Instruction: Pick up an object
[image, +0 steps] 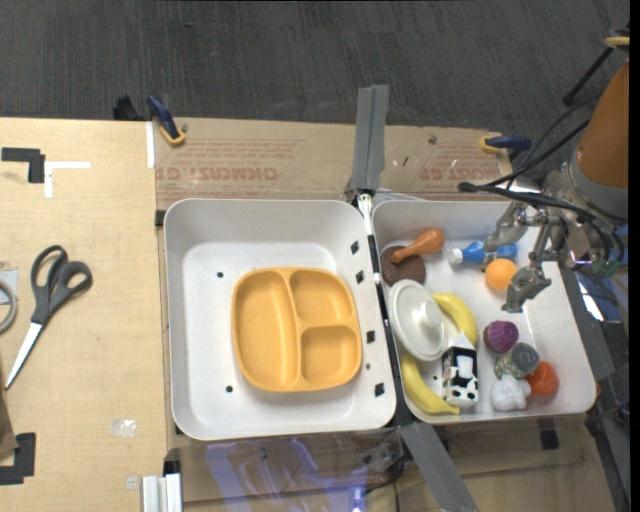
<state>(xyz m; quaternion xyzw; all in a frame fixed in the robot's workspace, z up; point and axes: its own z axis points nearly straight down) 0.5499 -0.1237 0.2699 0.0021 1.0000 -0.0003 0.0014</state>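
Two fingers of your gripper (524, 262) hang spread apart, pinching nothing, over the right bin (575, 400). The orange ball (500, 274) sits just left of the jaws, the purple ball (501, 335) just below them.

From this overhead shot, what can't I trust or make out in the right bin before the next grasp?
- Hand: grip state unreadable, fingers too small and cluttered by cables.
- Lower banana: partly covered by the cow-print carton.
- Grey item beside the purple ball: too small to identify.
- Arm: cut off by the right edge.
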